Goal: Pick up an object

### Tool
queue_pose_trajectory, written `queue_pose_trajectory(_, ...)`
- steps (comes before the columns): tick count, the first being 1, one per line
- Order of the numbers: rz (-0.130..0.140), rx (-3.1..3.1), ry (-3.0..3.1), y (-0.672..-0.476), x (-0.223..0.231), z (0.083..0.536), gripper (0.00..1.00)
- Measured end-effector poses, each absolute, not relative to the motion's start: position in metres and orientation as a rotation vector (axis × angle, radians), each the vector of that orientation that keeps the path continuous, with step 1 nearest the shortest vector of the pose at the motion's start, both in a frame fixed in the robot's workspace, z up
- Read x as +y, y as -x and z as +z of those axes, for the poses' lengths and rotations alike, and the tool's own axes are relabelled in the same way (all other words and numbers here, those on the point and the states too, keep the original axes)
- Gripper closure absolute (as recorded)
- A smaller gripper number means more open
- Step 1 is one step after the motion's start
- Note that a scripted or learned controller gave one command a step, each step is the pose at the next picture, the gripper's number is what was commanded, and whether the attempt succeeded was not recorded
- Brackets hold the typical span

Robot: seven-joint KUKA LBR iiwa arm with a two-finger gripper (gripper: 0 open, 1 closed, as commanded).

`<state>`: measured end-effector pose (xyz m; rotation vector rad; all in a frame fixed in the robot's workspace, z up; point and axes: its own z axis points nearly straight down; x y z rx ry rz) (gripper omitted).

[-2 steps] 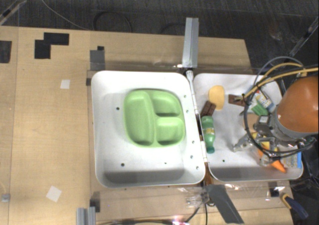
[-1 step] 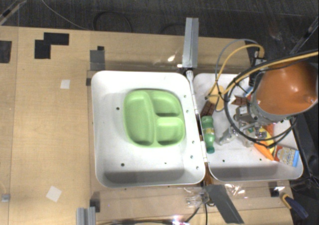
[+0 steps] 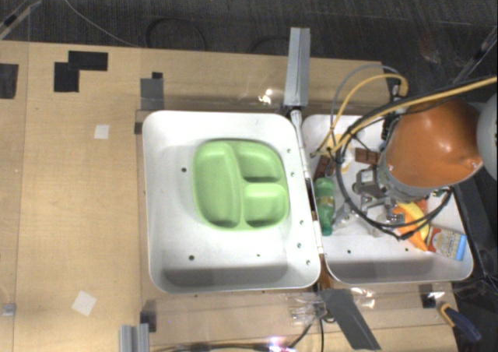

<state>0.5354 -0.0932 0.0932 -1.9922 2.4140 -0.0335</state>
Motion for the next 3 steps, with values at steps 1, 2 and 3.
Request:
queue_pose_trajectory(1,-0.034,2.401,1.983,-0.539,-0.088,0.106,1.0)
queue_pose_trajectory(2,-0.019,2.265,2.16,-0.608,-0.125,0.253,1.0)
queue_pose_trajectory(3,-0.007,2.266,2.164,-0.607,-0.123,0.249,0.0)
